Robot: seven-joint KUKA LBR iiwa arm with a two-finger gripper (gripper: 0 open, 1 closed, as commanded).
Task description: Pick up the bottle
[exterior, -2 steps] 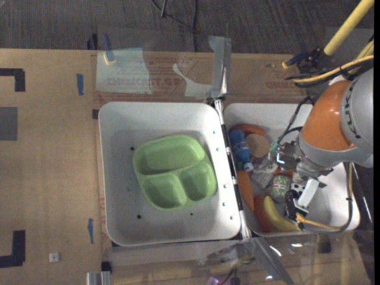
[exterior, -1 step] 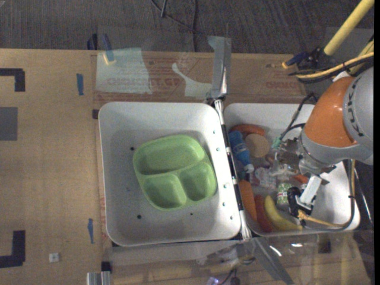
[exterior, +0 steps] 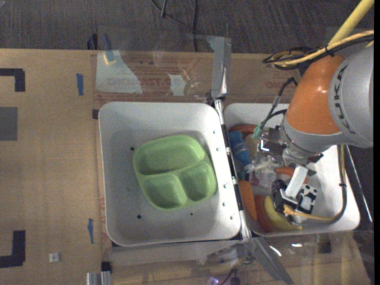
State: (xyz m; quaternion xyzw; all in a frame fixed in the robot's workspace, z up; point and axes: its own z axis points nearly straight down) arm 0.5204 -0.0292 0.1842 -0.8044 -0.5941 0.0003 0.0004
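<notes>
The bottle (exterior: pixel 240 148) lies in the right bin (exterior: pixel 351 214) close to its left wall. It is clear plastic with a blue band, and its lower part runs under the gripper. My gripper (exterior: pixel 266 161) hangs low over the middle of the right bin, just right of the bottle, with the grey and orange wrist (exterior: pixel 317 108) above it. The wrist and its fittings hide the fingertips, so contact with the bottle cannot be made out.
A green divided tray (exterior: pixel 173 171) lies in the left bin (exterior: pixel 119 218). In the right bin, an orange piece (exterior: pixel 247 199) lies along the left wall, a yellow banana (exterior: pixel 274 216) lies near the front, and another orange thing (exterior: pixel 243 127) is at the back.
</notes>
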